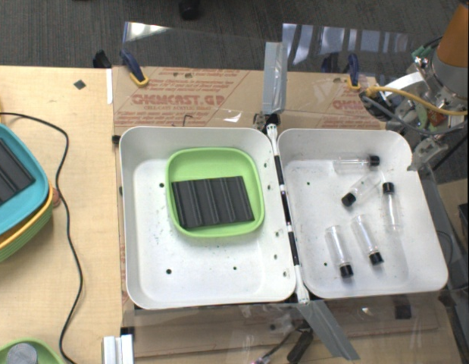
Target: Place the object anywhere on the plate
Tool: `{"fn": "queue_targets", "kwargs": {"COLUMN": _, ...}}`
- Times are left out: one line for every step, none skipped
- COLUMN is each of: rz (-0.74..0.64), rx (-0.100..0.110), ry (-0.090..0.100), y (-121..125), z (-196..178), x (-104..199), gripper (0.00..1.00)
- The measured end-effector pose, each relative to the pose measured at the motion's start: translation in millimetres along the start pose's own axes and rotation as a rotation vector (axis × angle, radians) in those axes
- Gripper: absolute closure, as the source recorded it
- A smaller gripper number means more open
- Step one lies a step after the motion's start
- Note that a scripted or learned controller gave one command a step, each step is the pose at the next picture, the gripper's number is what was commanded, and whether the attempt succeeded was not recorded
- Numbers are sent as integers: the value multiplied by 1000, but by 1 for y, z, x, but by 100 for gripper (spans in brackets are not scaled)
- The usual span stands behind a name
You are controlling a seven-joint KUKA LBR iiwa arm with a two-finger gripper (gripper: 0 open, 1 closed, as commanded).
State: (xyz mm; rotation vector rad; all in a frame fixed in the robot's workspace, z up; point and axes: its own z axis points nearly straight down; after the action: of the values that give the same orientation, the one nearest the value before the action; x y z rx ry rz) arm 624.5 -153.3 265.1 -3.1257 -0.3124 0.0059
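A square green plate (212,158) sits in the left white bin (211,271), with a dark ribbed insert (211,202) lying in it. Several clear tubes with black caps lie scattered in the right white bin (416,268), among them one tube (354,162) at the back, one tube (361,189) in the middle and one tube (339,249) at the front. My arm, with its orange band (454,42), comes in at the top right. The gripper (425,131) hangs above the right bin's back right corner, apart from every tube, tangled among cables.
A teal and green stack of plates (18,203) stands at the left edge on the wooden bench. A black cable (67,226) runs down beside it. Printed cardboard (181,97) and clear plastic sheets (340,48) lie behind the bins.
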Motion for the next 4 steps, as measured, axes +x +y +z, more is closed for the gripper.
{"fn": "queue_targets", "kwargs": {"rz": -2, "rx": 0, "ry": 1, "y": 5, "z": -51, "x": 21, "gripper": 0}}
{"fn": "queue_targets", "kwargs": {"rz": -1, "rx": 1, "ry": -1, "y": -20, "z": 4, "x": 21, "gripper": 0}}
{"fn": "queue_targets", "kwargs": {"rz": -1, "rx": 0, "ry": -1, "y": 10, "z": 7, "x": 18, "gripper": 0}}
{"fn": "queue_targets", "kwargs": {"rz": -9, "rx": 0, "ry": -1, "y": 39, "z": 24, "x": 19, "gripper": 0}}
